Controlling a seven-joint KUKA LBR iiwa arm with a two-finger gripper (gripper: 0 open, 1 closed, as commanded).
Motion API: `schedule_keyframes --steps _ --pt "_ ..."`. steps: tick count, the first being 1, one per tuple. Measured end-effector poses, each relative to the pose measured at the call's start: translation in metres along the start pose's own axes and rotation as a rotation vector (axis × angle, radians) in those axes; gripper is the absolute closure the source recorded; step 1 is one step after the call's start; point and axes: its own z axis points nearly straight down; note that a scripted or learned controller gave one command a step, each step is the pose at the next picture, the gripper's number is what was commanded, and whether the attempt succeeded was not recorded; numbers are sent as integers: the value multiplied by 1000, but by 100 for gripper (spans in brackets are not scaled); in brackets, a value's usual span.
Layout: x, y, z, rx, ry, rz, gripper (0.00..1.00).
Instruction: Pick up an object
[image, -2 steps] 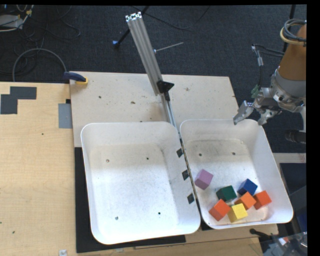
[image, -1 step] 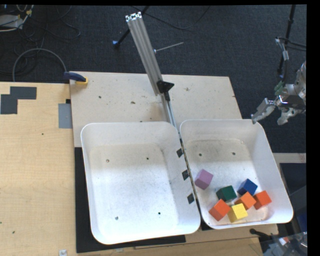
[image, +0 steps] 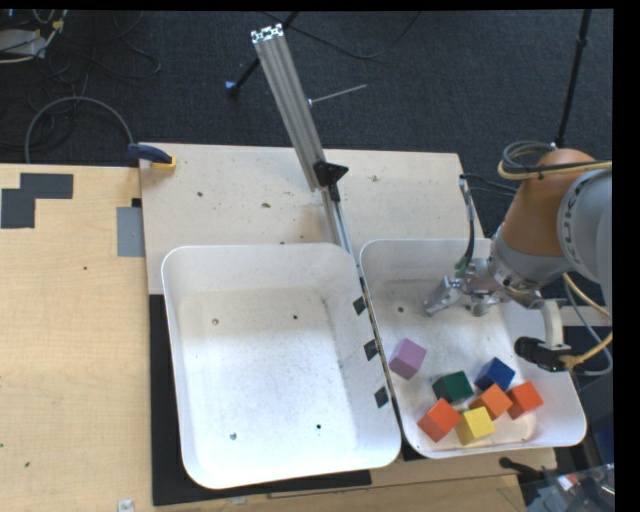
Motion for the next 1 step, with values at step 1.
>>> schedule_keyframes --steps 1 --pt "82 -98 -5 -5 -1 2 0"
